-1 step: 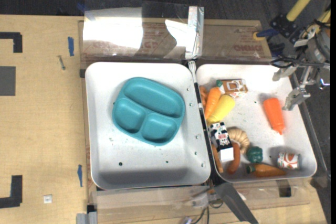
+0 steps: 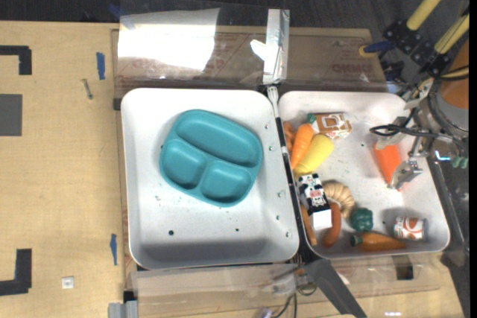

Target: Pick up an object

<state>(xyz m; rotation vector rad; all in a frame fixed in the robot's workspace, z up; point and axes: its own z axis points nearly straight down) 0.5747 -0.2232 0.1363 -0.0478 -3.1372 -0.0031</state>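
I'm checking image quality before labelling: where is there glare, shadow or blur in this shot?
Camera view: strong glare washes out the clear plastic sheet behind the left bin; the teal plate is evenly lit and sharp; a soft shadow runs under the left bin's near edge; the gripper beside the orange wedge in the right bin looks slightly blurred.

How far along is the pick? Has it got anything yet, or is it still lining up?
Nothing looks picked. The toys lie in the right bin, and the teal divided plate lies in the left bin. In hand: the tool is low over the right bin beside the orange cone-shaped piece, but I cannot tell whether it grips it. Left: a clear grasp and the lift.
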